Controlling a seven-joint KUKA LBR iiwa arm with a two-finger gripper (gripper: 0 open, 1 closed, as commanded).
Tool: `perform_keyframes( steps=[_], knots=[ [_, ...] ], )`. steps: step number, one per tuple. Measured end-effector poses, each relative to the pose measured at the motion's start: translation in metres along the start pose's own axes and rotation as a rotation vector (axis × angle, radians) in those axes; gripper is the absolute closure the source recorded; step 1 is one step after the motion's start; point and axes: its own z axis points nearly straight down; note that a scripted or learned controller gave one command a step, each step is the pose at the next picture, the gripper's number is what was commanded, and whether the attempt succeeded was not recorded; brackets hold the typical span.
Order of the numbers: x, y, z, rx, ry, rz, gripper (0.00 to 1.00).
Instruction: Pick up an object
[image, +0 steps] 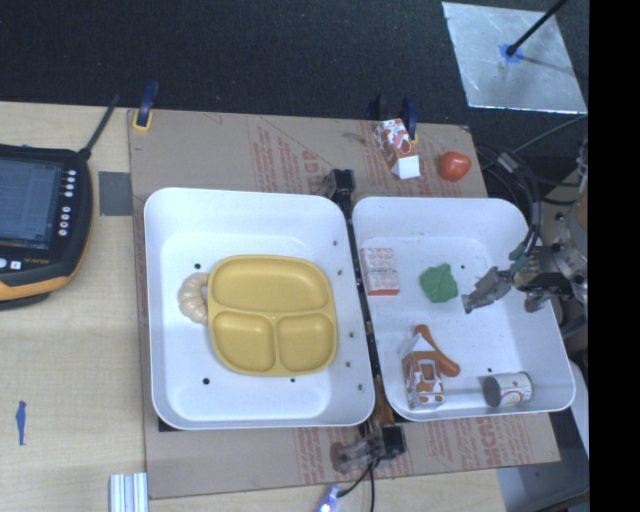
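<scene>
Approach stage of the pick, by the look of it, with nothing lifted yet. Gripper (487, 290) low over the right bin (545, 350), near its right wall, reaching in from that side; fingers dark and angled toward the bin's middle. Hard to tell how far apart they stand, and nothing visible between them.

Just beside the fingertips, toward the bin's middle: a green lump (438, 282), lying apart from the other things and the likeliest target. Near the left wall of the same bin, a small red-and-white packet (379, 270), flat. Along the near edge, a small carton (423, 375) with an orange sausage-shaped toy (437, 350) touching or lying against it, and at the near right corner a can (508, 389) on its side.

In the left bin (170, 300), a yellow divided tray (270, 313) across the middle, with a tan round thing (192, 296) tucked against its left edge, partly hidden.

Outside the bins, on the cardboard past the far edge of the right bin: a small milk-style box (397, 148) and a red ball-like thing (454, 165).

Next move, as a judgement: shift a little toward the green lump, drop straight over it with fingers spread either side, then close and lift. Soft, rounded shape, so likely to squash or slip; centring matters.
</scene>
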Motion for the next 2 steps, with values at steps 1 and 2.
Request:
perform_keyframes(
  steps=[1,2],
  knots=[
    [0.032,0.048,0.087,0.002,-0.001,-0.001,0.00],
    [0.024,0.037,0.187,0.002,0.000,-0.001,0.00]
  ],
)
